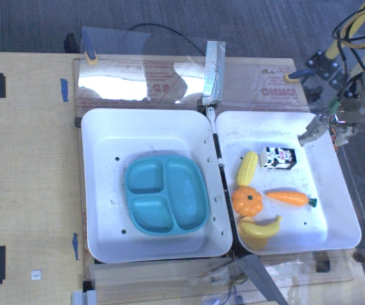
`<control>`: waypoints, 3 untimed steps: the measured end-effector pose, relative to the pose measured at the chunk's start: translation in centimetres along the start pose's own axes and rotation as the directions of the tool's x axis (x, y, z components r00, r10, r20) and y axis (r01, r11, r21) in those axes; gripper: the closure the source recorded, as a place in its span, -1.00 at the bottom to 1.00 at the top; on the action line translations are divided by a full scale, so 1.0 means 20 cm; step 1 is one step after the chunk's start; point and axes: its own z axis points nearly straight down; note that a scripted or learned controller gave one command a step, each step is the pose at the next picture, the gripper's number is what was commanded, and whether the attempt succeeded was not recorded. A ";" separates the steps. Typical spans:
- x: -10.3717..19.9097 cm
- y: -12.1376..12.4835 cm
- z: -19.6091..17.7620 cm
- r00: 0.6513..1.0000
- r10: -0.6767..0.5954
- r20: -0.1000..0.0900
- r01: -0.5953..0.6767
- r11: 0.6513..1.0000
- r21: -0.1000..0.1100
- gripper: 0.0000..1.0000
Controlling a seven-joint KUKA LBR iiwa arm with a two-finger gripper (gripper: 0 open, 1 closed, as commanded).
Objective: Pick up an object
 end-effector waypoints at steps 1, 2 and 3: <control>0.00 0.00 0.00 1.000 0.000 0.000 0.000 1.000 0.000 -1.00; -0.09 -0.19 0.57 0.981 -0.194 -0.003 0.194 0.981 0.005 -1.00; -0.03 -0.39 0.86 0.992 -0.128 0.003 0.128 0.992 -0.010 -1.00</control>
